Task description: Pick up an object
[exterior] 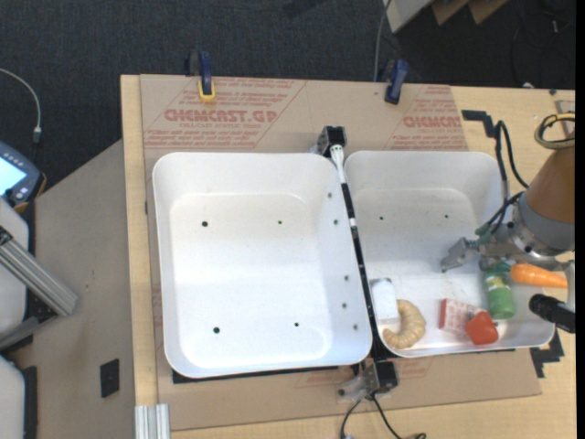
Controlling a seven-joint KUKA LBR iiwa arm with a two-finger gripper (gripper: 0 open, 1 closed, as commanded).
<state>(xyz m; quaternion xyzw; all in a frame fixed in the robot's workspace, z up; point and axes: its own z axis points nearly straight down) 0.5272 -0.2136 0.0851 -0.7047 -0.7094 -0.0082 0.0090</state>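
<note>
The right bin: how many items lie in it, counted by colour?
White: 1, a white block
Tan: 1, a croissant-shaped piece
Red: 2, a red-and-white packet and a red pepper-like piece
Green: 1, a green bottle
Orange: 1, a carrot
Total: 6

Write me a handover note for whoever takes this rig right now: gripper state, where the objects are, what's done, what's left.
Gripper: low over the right bin, toward its right side; nothing visible between its fingers, and I can't tell whether they are open or shut.
Objects: all along the right bin's near edge. Croissant beside a white item at the left; red-and-white packet and red piece in the middle; green bottle and orange carrot at the right, under the arm.
Done: no pick yet.
Left: grasp one object and lift it. The green bottle looks nearest.
</note>
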